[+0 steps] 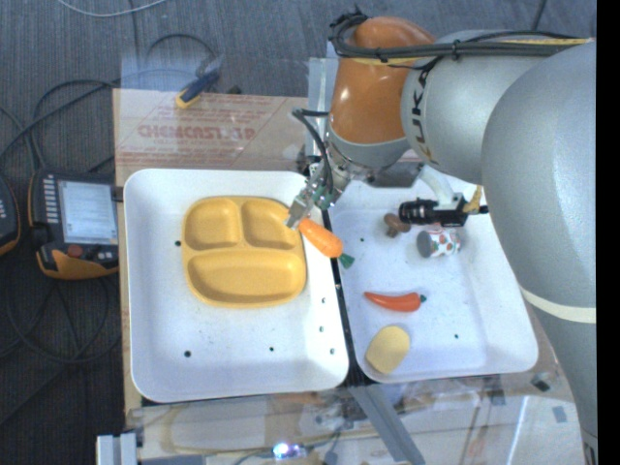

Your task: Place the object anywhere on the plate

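Across the counter sit two shallow white bins side by side, the left bin (155, 356) and the right bin (484, 327). From the right reaches a large grey arm (523, 114) with an orange band above its wrist. At the middle of the left bin lies a yellow plate (242, 271) with three compartments. Over the seam between the bins, the tool (312, 201) points down and left, its thin fingers closed around the upper end of an orange carrot (322, 237). That carrot hangs tilted, just beside the plate's right edge and not yet over it. Elsewhere in the right bin lie a red chili pepper (394, 301), a pale yellow potato-like piece (387, 349), a small grey and red cup (438, 244) and a small brown item (391, 225). To finish well, the arm likely needs to carry the carrot further left, over a compartment, lower it close, and only then release.
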`<state>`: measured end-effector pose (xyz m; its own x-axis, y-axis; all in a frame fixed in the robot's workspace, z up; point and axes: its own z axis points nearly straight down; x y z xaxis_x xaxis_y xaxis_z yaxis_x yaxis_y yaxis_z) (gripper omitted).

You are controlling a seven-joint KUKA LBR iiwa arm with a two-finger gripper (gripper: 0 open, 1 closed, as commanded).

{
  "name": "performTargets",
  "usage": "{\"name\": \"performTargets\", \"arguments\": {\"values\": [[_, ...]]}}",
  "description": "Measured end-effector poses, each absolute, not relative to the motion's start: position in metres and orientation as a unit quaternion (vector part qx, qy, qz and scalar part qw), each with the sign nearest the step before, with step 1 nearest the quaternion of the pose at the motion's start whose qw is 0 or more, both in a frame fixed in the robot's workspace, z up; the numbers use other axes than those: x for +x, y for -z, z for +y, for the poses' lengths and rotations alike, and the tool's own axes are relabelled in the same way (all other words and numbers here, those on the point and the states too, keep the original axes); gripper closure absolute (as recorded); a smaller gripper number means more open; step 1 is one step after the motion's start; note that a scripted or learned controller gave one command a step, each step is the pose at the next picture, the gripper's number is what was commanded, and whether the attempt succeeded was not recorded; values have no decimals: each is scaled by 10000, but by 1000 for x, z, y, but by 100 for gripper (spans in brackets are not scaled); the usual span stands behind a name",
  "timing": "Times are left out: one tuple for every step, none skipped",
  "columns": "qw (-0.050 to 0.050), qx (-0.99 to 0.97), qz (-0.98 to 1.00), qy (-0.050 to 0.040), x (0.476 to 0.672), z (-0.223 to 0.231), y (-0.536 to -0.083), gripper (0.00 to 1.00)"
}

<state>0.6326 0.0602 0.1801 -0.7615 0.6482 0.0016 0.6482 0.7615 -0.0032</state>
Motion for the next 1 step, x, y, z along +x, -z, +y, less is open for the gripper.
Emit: {"name": "performTargets", "arguments": {"values": [[11, -3453, -9385, -15, 633, 60, -180, 0]]}}
